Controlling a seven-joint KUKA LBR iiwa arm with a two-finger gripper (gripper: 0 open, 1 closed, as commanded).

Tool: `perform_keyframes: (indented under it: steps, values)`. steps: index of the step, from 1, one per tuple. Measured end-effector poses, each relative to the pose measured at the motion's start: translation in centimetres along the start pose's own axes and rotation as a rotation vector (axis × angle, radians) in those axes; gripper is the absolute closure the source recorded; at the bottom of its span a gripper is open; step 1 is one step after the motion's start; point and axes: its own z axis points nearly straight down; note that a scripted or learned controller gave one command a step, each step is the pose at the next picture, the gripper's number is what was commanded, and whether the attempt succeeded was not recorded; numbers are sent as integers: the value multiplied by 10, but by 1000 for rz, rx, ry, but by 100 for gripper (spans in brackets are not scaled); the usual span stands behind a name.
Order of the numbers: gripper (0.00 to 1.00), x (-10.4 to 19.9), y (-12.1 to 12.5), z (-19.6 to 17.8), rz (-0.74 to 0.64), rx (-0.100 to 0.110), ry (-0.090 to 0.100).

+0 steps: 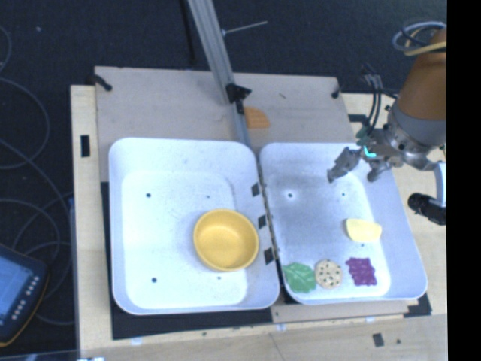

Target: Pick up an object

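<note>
My gripper [355, 170] hangs over the upper right part of the right bin [301, 201], open, its two fingers spread apart with nothing between them. Below it in the same bin lies a pale yellow piece [363, 230]. Along that bin's front edge sit a green leafy piece [300, 277], a round cookie [328, 274] and a purple piece [361, 271]. A yellow bowl [225, 239] stands in the left bin [150, 201], near its right wall.
A slanted metal pole [214, 47] rises from behind the seam between the bins. A small orange item [256, 118] lies on the bench behind the bins. Cables and a tablet [19, 292] lie at the far left.
</note>
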Motion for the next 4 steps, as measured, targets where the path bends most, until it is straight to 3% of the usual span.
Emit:
perform_keyframes:
  steps: [3,4]
  values:
    - [0,-14,4,147,5,4,-3]
    - [100,-15,5,133,10,-4,-3]
